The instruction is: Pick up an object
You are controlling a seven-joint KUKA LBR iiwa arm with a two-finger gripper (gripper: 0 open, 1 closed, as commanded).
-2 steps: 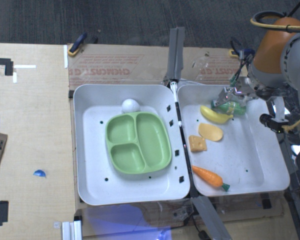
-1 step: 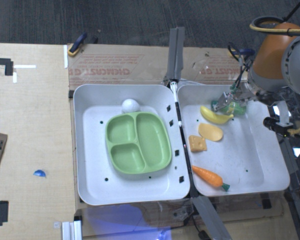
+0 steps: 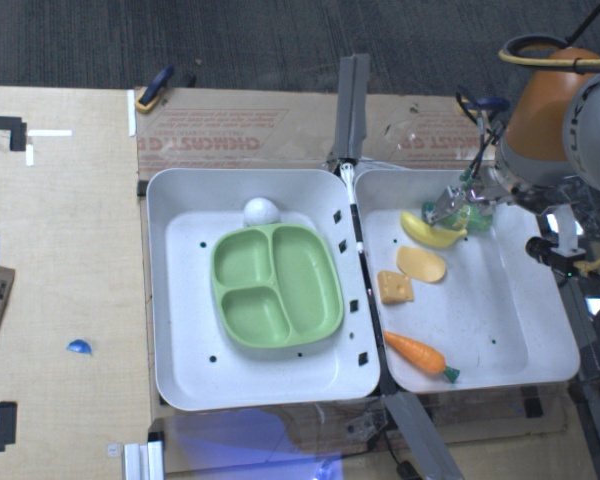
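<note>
In the right bin (image 3: 510,318) lie a yellow banana (image 3: 427,231), a pale yellow oval piece (image 3: 421,264), a tan cube (image 3: 395,287) and an orange carrot (image 3: 417,352) near the front wall. My gripper (image 3: 454,209) is low at the back of this bin. It sits right over the banana's right end, touching or nearly touching it. The grey arm with its orange band (image 3: 540,118) comes in from the upper right.
The left bin (image 3: 180,298) holds a green divided plate (image 3: 276,286) and a white ball (image 3: 261,210) behind it. A grey divider post (image 3: 351,108) rises between the bins at the back. Cables and a black bracket (image 3: 560,253) hang at the right bin's edge.
</note>
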